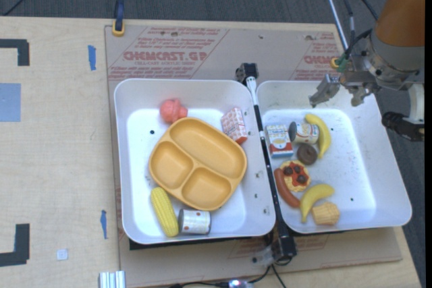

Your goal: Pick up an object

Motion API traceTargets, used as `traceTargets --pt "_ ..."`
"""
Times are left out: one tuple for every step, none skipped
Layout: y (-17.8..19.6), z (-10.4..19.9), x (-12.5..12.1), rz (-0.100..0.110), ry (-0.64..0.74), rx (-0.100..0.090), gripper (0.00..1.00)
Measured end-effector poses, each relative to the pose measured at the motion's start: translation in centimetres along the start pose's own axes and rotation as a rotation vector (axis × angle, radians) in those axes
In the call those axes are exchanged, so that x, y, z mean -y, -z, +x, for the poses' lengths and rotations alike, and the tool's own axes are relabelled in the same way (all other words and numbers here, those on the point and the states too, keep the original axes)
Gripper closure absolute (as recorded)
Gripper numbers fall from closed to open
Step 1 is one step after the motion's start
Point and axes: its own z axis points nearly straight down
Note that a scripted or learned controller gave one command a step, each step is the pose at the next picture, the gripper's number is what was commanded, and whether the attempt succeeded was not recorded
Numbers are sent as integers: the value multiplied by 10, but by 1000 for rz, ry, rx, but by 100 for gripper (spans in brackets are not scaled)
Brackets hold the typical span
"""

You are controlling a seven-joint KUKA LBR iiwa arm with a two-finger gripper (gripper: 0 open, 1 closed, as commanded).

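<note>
Camera view gives us both bins from above, and we see the pincer (341, 92) hanging over the far rim of the right bin (378, 172), its two fingers spread apart with nothing between them. We judge it sits high and open because no target has been committed to yet — the arm is poised above the clutter, not in it.

The candidates lie mostly in that right bin: a yellow banana (320, 133) curved beside a small can (305, 132), a dark round piece (308, 154) just below them, a small carton (278, 141) near the divider, a pizza slice (295, 176) touching a sausage (285, 188), a second banana (315, 197) and a waffle-like piece (326, 214). They crowd the bin's left half, so a clean descent calls for picking one with free sides — the upper banana is nearest.

The left bin (128, 145) holds a divided yellow plate (197, 163), a pink ball (173, 110) and a corn cob (164, 211).
</note>
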Motion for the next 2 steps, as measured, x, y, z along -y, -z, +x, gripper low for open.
traceTargets --pt "-143 -19 -11 -4 0 1 0" --pt "-161 18 -38 -5 1 2 0"
